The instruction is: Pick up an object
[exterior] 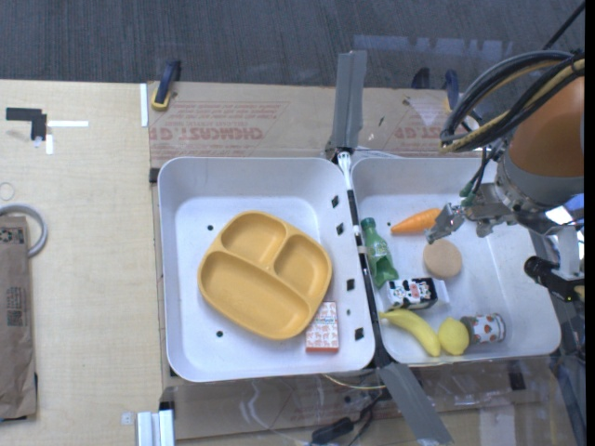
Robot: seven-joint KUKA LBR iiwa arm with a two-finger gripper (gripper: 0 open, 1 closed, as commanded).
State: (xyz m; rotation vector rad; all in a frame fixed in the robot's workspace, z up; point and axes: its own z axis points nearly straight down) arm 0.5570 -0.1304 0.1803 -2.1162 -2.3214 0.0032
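Observation:
My gripper hangs over the right bin, in its upper middle. It is just above a round tan disc and just right of an orange carrot. Nothing shows in its grasp. Also in the right bin are a green bottle along the left wall, a black-and-white carton, a banana, a lemon and a small can lying on its side.
The left bin holds a yellow divided plate and a small red-and-white box near its front right corner. A grey divider runs between the bins. Black cables arch above the arm at the right.

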